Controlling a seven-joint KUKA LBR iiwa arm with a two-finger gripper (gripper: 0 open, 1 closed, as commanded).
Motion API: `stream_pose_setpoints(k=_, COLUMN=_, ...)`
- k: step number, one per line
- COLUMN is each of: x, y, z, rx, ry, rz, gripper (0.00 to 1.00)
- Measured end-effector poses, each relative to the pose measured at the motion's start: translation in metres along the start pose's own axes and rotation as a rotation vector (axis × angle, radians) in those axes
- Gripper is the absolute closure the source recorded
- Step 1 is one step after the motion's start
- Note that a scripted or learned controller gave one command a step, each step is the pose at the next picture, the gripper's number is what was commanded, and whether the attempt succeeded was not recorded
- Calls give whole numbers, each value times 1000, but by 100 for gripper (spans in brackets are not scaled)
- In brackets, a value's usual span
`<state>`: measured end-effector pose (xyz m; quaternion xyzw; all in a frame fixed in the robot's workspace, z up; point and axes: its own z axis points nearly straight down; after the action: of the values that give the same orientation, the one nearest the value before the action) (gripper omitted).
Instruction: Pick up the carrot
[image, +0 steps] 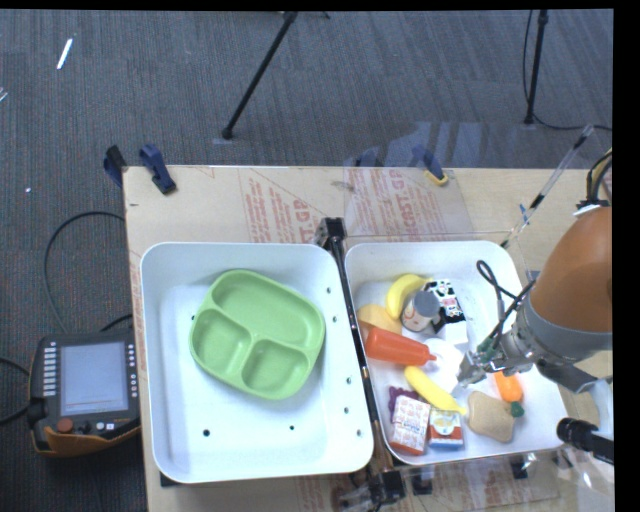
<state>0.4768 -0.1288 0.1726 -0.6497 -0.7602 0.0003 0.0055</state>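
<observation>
Two white bins sat side by side on the table (250, 200). The left bin (170, 420) held a green divided plate (258, 333), three compartments, set a little askew toward the bin's far side.

The right bin (400, 252) was crowded. A yellow banana (402, 293) lay near its far wall, curved, with a small black-and-white cow figure (432, 305) just beside it on the right. Below these an orange-red bottle (397, 347) lay on its side, its cap end pointing right. A second yellow piece, long and narrow (432, 389), lay at a slant nearer the front. Two small printed cartons (410, 423) and (446, 428) sat along the near wall, side by side. A tan bread-like piece (492, 415) lay to their right.

The carrot (510, 386), small and orange with a green tip, was in the right bin's right half, just above the tan piece and close against the wrist of the arm.

The arm (578, 290) came in from the right, orange band over grey wrist, bent down into the right bin. The gripper (474, 369) sat low, just left of the carrot and near the end of the narrow yellow piece. Jaws: too small and blurred; could not tell wide or narrow, nor whether anything lay between them.

A teach pendant (85, 390) rested on the floor left of the table.
</observation>
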Motion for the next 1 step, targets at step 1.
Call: stream_pose_setpoints(k=1, x=0, y=0, z=-8, rx=3, ry=3, rz=3, gripper=100)
